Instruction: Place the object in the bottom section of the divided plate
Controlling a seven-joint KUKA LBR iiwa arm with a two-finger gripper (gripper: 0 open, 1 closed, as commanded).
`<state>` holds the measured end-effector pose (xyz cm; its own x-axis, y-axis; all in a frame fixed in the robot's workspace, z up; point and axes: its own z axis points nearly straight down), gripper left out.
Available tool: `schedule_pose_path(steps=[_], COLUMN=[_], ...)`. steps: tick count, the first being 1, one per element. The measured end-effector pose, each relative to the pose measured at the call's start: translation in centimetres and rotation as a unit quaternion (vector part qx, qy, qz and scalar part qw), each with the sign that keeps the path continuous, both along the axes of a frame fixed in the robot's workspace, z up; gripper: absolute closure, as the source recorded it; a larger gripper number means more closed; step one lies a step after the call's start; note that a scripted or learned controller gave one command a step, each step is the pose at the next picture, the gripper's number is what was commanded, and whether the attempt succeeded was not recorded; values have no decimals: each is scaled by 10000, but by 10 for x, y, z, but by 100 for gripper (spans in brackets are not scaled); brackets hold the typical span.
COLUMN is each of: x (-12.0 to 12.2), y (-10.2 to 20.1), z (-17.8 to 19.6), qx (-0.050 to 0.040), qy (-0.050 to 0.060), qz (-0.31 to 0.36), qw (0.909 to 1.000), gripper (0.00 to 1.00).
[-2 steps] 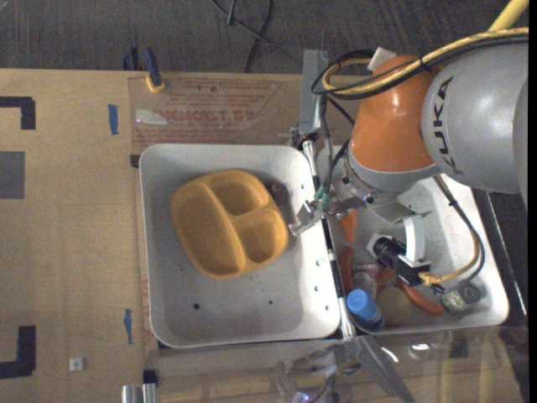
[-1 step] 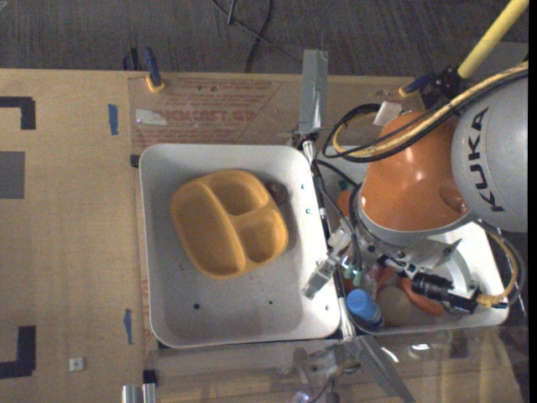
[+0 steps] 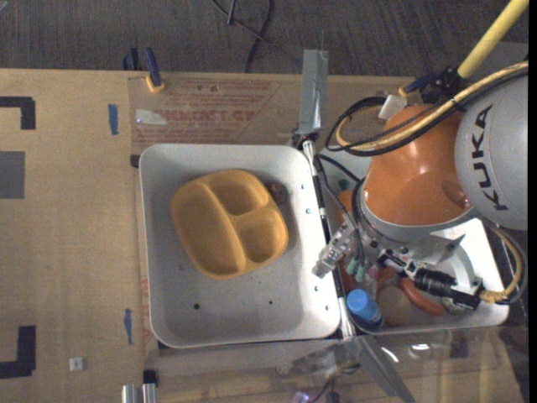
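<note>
While the grey-and-orange arm's pincer (image 3: 362,269) hangs over the right white bin (image 3: 495,309), among a blue cap (image 3: 361,302) and orange pieces, its grip cannot be told; the yellow divided plate (image 3: 229,222) waits in the left white bin (image 3: 226,317), sections bare.

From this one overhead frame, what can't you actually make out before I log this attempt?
- Gripper: the arm's bulk covers it in the camera view; whether it holds anything is unclear.
- Right bin: mostly hidden under the arm; a blue cap and an orange item peek out, neither identifiable.
- Small dark object beside the divided plate: too small to name.
</note>
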<state>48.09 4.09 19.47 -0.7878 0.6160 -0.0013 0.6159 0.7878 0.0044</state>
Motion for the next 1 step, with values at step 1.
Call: schedule_pose_path(steps=[1], x=[-1], y=[-13], z=[-10], qx=[-6], qy=[23], qz=[-650], qw=[9979], gripper=[100])
